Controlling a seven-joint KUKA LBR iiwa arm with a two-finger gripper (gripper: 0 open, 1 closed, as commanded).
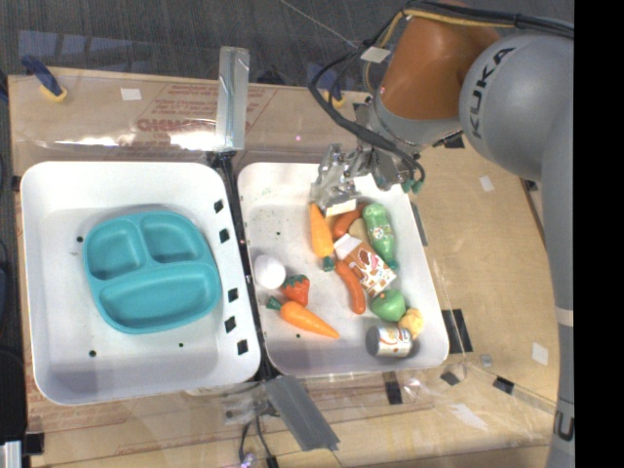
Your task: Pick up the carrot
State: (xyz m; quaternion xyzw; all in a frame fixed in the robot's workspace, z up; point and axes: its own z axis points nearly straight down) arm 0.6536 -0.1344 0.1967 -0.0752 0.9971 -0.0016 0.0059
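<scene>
The gripper [336, 188] hangs over the back part of the right bin [283, 359], close to the bin's far wall. I cannot tell how it is set, because it looks small and blurry from above.

Two orange carrots lie in this bin. One carrot [321, 232] sits just below the gripper, standing almost straight up and down in the picture, with its top end right under the gripper's tip. The other carrot [305, 318] lies near the front of the bin, well apart from the gripper, with its green end next to a strawberry [295, 288] and a white egg [269, 273].

A green pickle [379, 228], a small snack box [370, 271], a red sausage [352, 289] and a little can [389, 340] are beside them. The left bin [49, 222] holds a blue tray [151, 269].
</scene>
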